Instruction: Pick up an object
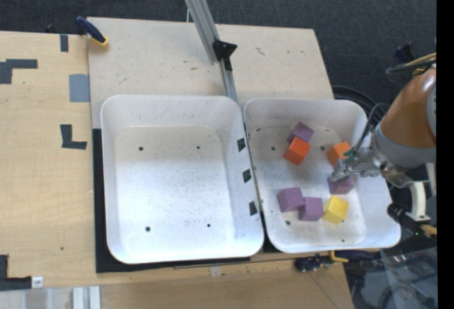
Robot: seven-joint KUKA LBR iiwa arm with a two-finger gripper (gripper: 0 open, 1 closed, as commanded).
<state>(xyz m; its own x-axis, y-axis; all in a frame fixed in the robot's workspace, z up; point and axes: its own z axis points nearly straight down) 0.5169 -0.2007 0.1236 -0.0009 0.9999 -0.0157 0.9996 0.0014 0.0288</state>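
Arm: enters from the right, orange band above the wrist, reaching down over the right bin (355,113) at its right side.
Gripper (343,174): low in that bin, over a purple block (342,186) and just beside an orange block (336,152); whether it is apart or together cannot be told.
Other blocks in right bin: purple (303,132) touching orange (297,150) near the centre; two purple (289,198) (311,209) and a yellow (336,210) in front.
Left bin (113,116): beside it, to the left.
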